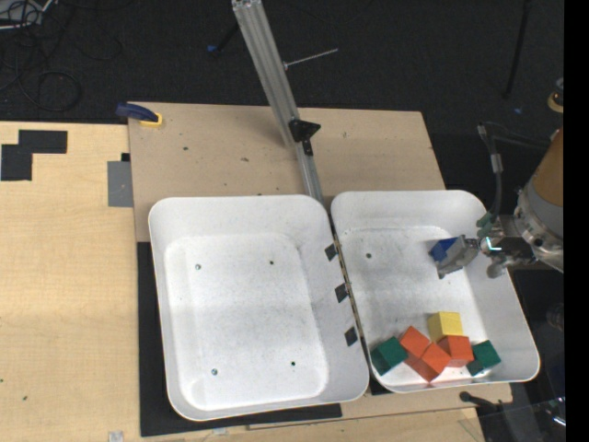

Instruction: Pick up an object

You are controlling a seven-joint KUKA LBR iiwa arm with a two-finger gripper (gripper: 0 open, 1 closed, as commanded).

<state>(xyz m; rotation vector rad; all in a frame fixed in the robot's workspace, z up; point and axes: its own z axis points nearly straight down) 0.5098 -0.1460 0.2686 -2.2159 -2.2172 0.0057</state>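
Reaching in over the right bin (363, 212) from its right rim: grey arm with the hand (448, 258) well above that bin's heap of blocks. Between the fingers, a small blue block (445, 250), pinched and seemingly lifted clear of the bin floor, though height is hard to judge from this slanted view. Hand pressed onto that block, long axis of the block roughly in line with the reach, running left to right. Toward the right bin's near edge: a cluster of orange blocks (430, 353), a yellow block (449, 323), and two green blocks (388, 353), all touching or just beside one another. Left bin (184, 219) side by side with the right bin on the desk (221, 145). Judged from this: grasp made, raising next, with slip from a shallow pinch the main risk.
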